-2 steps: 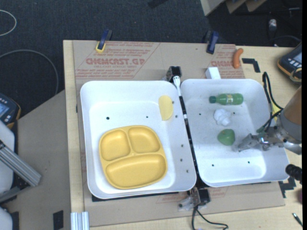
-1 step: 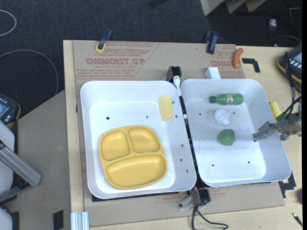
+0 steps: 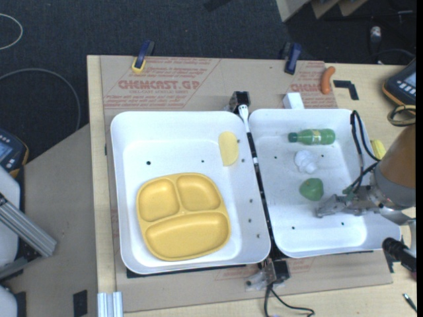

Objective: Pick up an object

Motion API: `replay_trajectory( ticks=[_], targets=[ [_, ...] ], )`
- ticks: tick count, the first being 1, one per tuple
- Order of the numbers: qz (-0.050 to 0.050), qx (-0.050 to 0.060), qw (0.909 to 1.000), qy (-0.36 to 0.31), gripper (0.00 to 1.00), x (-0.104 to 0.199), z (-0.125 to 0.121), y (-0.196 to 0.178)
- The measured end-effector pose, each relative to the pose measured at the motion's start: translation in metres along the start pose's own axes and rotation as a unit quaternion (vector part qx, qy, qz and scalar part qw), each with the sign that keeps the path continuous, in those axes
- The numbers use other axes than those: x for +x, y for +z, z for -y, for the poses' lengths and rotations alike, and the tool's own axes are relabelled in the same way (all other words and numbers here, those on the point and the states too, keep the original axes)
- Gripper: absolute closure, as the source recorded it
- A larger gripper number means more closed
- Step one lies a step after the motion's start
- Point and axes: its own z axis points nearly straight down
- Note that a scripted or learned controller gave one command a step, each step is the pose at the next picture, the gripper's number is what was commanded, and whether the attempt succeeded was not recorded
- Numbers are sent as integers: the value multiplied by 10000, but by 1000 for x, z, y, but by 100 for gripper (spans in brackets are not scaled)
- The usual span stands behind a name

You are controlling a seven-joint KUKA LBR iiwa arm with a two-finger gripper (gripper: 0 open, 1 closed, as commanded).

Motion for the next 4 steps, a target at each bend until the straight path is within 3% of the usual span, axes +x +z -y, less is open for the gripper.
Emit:
replay_trajectory(
  ticks=[1,2,3,4],
  targets=[
    [44,-76,10000,-11,0,-25,-31,-95],
    [-7,4,10000,-19,0,31,-11,-1],
    [59,-97,9999,11,0,-16,-2,-145],
    [-10,25,10000,-2,0,-7,1,-14]
  ],
)
